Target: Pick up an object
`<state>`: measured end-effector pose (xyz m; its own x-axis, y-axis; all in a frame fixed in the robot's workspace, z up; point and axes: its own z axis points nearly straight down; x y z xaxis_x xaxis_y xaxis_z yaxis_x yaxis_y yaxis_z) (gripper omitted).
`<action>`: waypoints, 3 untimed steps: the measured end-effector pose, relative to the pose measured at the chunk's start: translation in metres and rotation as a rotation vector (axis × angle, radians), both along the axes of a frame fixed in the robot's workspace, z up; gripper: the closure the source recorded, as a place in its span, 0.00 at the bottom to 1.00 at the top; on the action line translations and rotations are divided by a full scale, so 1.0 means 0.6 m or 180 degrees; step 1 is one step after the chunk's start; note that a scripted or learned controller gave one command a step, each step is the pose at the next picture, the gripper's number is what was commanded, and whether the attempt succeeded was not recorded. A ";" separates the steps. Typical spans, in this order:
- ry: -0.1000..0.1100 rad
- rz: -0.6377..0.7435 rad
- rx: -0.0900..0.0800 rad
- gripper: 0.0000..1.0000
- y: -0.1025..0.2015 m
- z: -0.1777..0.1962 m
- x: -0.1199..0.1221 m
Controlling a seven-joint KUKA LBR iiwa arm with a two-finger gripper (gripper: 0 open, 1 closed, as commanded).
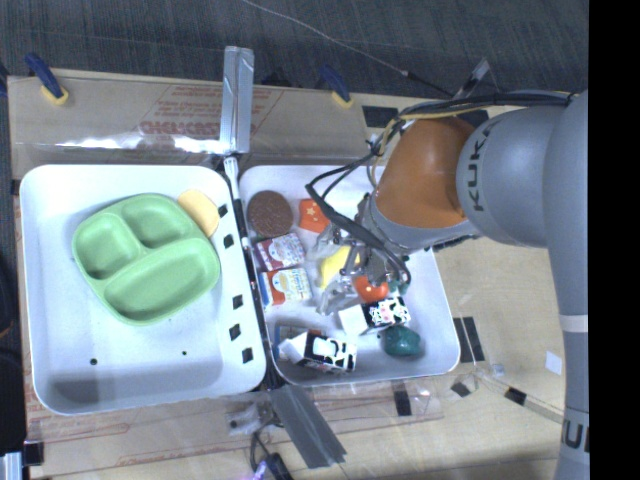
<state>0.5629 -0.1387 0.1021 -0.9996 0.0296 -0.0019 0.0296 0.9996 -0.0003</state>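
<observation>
End effector [352, 280] lowered into the right bin [436, 298], among cluttered small objects [300, 268]; whether it is spread or pinching cannot be told. Left bin [50, 298] holds a green divided plate [147, 256].

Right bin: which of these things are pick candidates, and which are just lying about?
In play:
gripper, down among the right bin's items
brown disc
orange block
black-and-white cow toy
teal object

Lying about:
green divided plate, left bin
yellow piece beside it
</observation>
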 end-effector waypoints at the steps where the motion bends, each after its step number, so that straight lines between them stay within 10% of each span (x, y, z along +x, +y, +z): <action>1: -0.0011 0.0026 -0.0003 1.00 0.002 0.018 0.003; 2: -0.0005 -0.0556 0.0001 1.00 0.079 -0.014 0.077; 3: 0.0003 -0.0556 0.0000 0.00 0.079 -0.015 0.076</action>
